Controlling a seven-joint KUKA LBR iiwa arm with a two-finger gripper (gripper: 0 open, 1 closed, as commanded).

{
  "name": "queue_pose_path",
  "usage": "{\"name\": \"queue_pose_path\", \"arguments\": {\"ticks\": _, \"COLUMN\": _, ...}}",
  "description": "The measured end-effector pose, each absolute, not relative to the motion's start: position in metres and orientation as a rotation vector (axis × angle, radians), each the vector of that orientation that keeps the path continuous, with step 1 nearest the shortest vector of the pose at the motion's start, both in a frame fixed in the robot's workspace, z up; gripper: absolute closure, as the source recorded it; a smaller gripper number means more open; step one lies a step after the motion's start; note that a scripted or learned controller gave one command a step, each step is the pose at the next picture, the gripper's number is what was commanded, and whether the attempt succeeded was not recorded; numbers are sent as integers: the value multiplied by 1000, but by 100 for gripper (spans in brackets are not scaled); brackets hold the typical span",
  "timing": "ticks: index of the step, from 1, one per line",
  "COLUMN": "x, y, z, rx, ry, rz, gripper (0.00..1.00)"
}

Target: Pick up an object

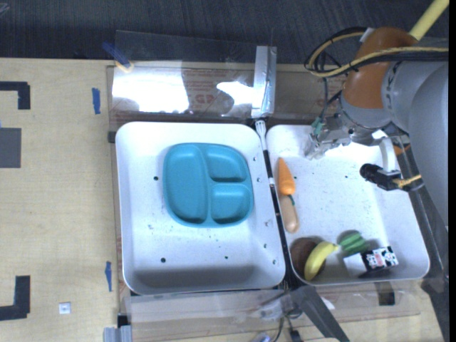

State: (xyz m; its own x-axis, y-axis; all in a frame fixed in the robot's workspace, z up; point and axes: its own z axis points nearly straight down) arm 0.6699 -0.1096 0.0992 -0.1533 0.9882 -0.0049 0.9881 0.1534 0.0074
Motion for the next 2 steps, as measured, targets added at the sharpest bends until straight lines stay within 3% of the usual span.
{"name": "queue_pose_path", "arguments": {"ticks": 1, "x": 670, "y": -109, "z": 98, "rx": 2039, "ry": 2381, "rz": 3, "gripper": 0}}
{"name": "queue_pose_path", "arguments": {"ticks": 2, "x": 574, "y": -137, "z": 87, "rx": 1901, "ry": 2496, "rz": 0, "gripper": 0}}
